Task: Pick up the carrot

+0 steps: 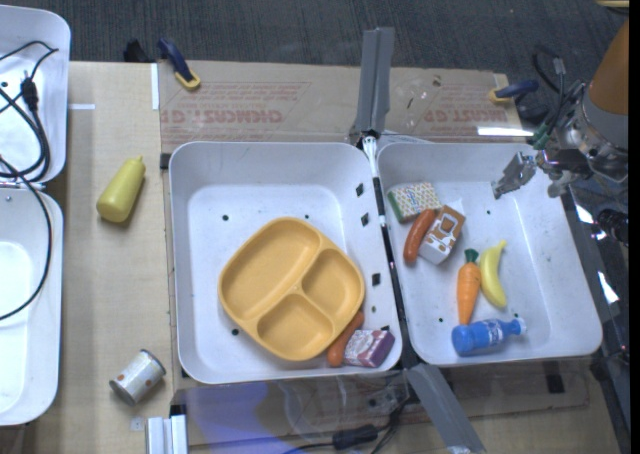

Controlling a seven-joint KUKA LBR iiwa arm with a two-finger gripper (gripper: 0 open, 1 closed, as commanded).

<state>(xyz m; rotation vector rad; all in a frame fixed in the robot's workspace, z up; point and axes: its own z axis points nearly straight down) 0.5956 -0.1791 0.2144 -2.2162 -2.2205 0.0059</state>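
Note:
The carrot [467, 289] is orange with a green top and lies in the right bin [560, 317]. Its green end points to the back of the bin. A yellow banana [493, 274] lies right beside it, and a blue bottle [486, 336] lies just in front of its tip. My gripper [514, 175] hangs over the back right part of the same bin, behind and to the right of the carrot and well apart from it. Nothing shows in its grasp.
In the right bin, left of the carrot, lie a small printed box [442, 235], a red sausage [417, 235] and a green-topped block [413, 199]. The left bin [200, 242] holds a yellow divided plate [291, 289] and a purple box [369, 348]. A mustard bottle [121, 190] and a can [136, 376] lie on the bench.

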